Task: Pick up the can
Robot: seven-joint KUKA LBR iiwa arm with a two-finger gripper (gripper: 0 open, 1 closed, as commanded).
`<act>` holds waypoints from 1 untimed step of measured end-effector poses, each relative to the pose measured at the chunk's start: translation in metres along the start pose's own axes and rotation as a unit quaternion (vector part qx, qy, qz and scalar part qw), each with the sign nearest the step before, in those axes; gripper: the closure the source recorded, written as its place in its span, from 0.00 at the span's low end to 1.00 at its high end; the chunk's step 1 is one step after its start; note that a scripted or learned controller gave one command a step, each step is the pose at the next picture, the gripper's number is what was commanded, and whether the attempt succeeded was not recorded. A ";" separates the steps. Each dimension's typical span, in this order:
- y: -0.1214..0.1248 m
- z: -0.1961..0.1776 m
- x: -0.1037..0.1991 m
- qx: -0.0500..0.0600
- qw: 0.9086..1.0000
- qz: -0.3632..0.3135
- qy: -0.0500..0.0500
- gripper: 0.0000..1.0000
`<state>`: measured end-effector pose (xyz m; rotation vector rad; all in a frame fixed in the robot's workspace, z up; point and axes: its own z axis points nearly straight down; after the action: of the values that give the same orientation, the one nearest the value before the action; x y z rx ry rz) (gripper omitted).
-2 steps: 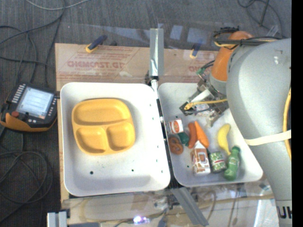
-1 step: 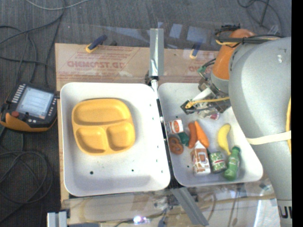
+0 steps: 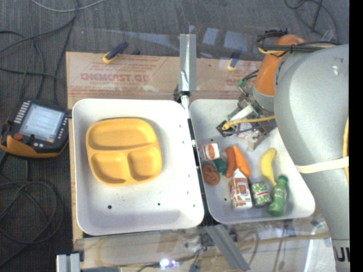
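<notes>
In the right-hand shallow white plastic bin, the small red-and-white labelled can sits against the left wall, close to the divide from the left-hand white bin, which carries a yellow compartmented plastic tray. The grey arm with its orange wrist band reaches in from the right, and its jaws hang over the upper part of the right bin, amid dark hardware and a yellow strip. At this slant it cannot be told whether they are spread or pressed together, and nothing is seen pinched between them. The relation that matters is that the can lies down and to the left of the jaws in the camera view, near but clearly apart, with bare bin floor between. The can seems to lie tilted or on its side, its label facing up, but its long axis is too small to read with confidence. Just below it sit a brown round toy and a green piece, while an orange plastic carrot lies just to its right. The approach therefore probably calls for a short shift towards the left wall and then a descent. The wall and the carrot leave little room on either side, so a closing line running along the wall looks safer than one across it.
</notes>
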<state>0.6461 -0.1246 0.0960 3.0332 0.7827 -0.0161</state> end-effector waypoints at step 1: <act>0.000 -0.006 -0.001 0.002 1.000 -0.001 -0.004 1.00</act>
<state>0.6448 -0.1247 0.1023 3.0338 0.7845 -0.0285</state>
